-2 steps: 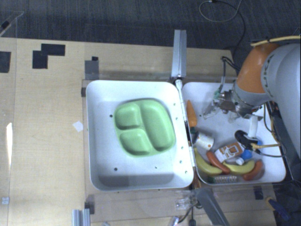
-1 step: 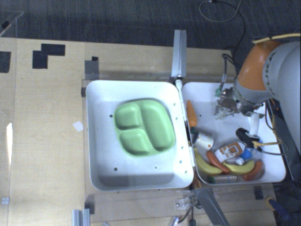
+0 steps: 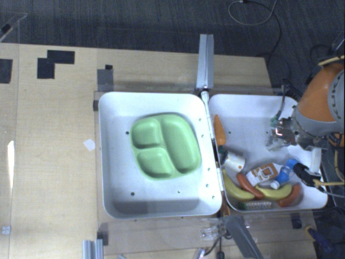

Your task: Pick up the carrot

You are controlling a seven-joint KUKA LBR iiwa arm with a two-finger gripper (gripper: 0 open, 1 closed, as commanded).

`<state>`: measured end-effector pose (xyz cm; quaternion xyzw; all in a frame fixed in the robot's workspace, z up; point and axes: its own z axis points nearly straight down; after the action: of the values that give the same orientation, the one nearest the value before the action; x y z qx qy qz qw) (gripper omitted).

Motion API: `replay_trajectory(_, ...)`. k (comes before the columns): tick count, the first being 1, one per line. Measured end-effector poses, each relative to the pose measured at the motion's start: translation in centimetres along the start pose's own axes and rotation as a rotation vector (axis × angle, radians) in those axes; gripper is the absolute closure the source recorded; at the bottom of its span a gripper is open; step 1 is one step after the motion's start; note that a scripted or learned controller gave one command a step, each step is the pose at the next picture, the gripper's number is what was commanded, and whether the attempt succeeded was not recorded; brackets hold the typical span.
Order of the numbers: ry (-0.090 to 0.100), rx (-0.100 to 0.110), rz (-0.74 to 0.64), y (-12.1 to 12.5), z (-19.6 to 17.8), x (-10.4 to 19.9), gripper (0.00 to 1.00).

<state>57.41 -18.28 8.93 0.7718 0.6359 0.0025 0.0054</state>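
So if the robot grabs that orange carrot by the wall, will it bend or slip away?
The carrot looks like a smooth, hard toy, so it will probably stay stiff rather than bend. Its round, tapered shape could slip or roll when squeezed. It lies tight against the right bin's left wall, so getting around it may be awkward.

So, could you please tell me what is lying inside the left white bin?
The left shallow white bin holds a pale green plastic plate with three compartments, lying flat near its middle. Nothing shows in the compartments. Whatever lies beneath the plate is covered.
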Motion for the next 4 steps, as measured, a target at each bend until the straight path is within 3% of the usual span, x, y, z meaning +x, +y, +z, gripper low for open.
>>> replay_trajectory(1, 0.001, -0.003, 0.234, -0.3, 0.0, 1.1, 1.0)
replay_trajectory(2, 0.002, 0.0, -0.13, 2.8, 0.1, 2.2, 1.0)
replay_trajectory(3, 0.004, 0.004, -0.506, -3.2, -10.9, -0.2, 1.0)
replay_trajectory(4, 0.004, 0.004, -0.51, 3.0, -0.1, -1.4, 1.0)
